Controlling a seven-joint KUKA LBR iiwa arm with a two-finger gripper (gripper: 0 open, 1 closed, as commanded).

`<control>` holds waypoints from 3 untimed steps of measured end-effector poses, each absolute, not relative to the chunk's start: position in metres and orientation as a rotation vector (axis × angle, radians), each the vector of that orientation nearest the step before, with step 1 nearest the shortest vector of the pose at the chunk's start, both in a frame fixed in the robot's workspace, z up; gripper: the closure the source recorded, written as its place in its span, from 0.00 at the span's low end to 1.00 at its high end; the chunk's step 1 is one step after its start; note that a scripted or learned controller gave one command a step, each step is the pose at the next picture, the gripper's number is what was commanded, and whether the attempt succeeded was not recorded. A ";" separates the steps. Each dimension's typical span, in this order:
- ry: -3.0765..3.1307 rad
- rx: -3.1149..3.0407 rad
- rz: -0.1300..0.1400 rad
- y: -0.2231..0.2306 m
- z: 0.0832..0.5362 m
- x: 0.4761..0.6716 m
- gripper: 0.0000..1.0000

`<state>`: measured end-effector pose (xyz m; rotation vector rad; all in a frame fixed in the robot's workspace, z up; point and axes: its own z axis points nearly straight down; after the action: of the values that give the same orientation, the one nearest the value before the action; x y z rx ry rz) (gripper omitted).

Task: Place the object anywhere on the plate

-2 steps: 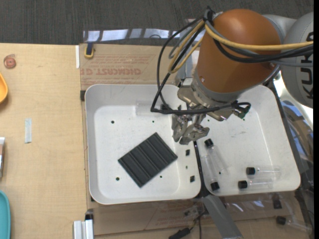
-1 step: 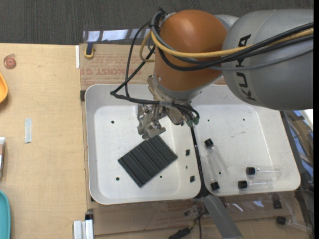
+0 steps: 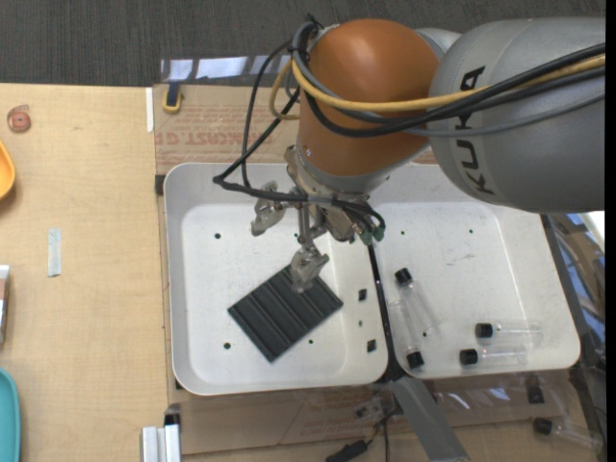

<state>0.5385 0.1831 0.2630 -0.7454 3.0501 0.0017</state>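
Plate point(image 3: 285, 315) sits flat and dark-ribbed, skewed in the left bin point(image 3: 192, 258), bare top ready for a drop | gripper point(image 3: 306, 269) hangs right over its upper corner, probably lined up to release | can't tell how the tips stand or if anything's in them | clear tubes point(image 3: 414, 318) lie in the right bin point(image 3: 520, 248), likely the spares

Two bins sit side by side on the tabletop. In the left bin point(image 3: 192, 258) a ribbed plate point(image 3: 284, 314) lies near the front edge, the end effector point(image 3: 306, 269) apparently touching its rear corner. Tubes point(image 3: 412, 318) lie along the right bin's point(image 3: 520, 248) front edge
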 end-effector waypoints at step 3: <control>3.065 -0.670 0.001 0.225 0.327 0.487 1.00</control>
<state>0.4868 0.2250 0.3273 -0.6697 3.0655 0.0012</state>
